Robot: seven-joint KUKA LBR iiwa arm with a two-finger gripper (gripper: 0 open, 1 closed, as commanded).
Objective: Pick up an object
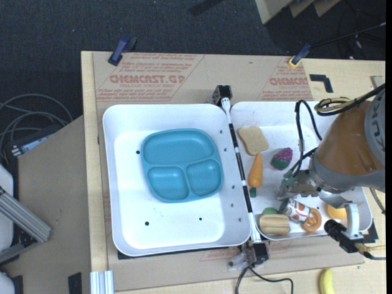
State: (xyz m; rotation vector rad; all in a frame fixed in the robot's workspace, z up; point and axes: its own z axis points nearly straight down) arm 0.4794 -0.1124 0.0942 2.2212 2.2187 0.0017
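Gripper [288, 188] is hovering low in the right bin [269, 112]; its closure cannot be determined. Toy carrot [255, 170] is lying just leftward, long axis running toward the camera.

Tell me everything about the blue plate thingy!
The blue plate is a smooth turquoise tray, plastic by its look, with rounded corners and three hollows: one wide at the top and two smaller below. It lies flat and a little askew in the middle of the left bin, touching only the bin's white floor. Nothing lies on it.
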